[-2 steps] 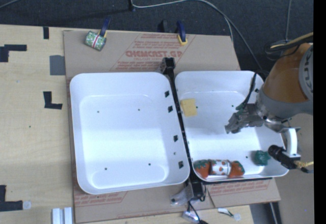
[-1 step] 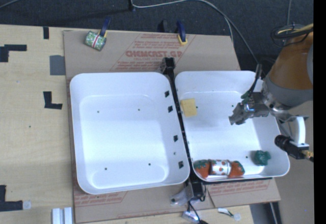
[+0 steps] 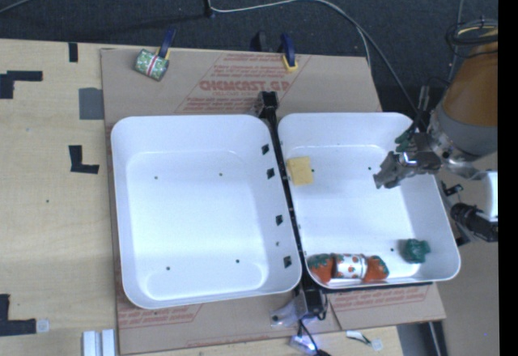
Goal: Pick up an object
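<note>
The right bin (image 3: 356,209) holds three things. A pale yellow block (image 3: 300,171) lies near its left wall. A red, white and orange object (image 3: 350,268) rests along the front wall. A small dark green object (image 3: 416,249) sits in the front right corner. My gripper (image 3: 390,171) hangs over the right side of this bin, up by the right rim, apart from all three things. Nothing shows in its grasp. The green object is nearest, below it in the view.
The left bin (image 3: 194,209) stands beside the right one, with black clips (image 3: 277,176) along the shared wall. A small green patterned item (image 3: 150,64) and a blue and yellow clamp (image 3: 286,52) sit on the cardboard behind the bins. A black cable (image 3: 243,2) arcs overhead.
</note>
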`<state>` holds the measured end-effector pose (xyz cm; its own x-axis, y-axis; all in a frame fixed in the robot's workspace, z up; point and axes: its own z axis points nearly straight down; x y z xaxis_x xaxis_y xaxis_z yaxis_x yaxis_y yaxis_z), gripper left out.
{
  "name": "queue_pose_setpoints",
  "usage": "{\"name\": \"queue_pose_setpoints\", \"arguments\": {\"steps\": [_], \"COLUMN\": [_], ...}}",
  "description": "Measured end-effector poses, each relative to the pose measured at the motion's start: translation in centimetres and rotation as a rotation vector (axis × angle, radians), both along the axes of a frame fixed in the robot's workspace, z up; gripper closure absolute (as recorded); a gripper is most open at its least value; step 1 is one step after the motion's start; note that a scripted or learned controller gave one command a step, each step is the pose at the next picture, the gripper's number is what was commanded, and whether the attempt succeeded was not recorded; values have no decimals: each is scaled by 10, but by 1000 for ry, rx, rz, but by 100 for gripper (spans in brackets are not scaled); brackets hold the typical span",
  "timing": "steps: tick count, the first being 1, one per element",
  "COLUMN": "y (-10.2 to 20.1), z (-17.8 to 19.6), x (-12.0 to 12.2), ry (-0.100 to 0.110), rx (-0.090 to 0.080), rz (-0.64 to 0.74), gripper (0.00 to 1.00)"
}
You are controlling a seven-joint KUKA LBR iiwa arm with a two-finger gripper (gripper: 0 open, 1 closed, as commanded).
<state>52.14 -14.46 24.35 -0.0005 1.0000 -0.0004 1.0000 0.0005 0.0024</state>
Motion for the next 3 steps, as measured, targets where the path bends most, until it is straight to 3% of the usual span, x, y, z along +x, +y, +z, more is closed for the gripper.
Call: {"name": "queue_pose_setpoints", "arguments": {"steps": [3], "y": [160], "z": [5], "x": [-9], "ry": [3], "rx": [1], "rz": [5], "gripper": [100]}}
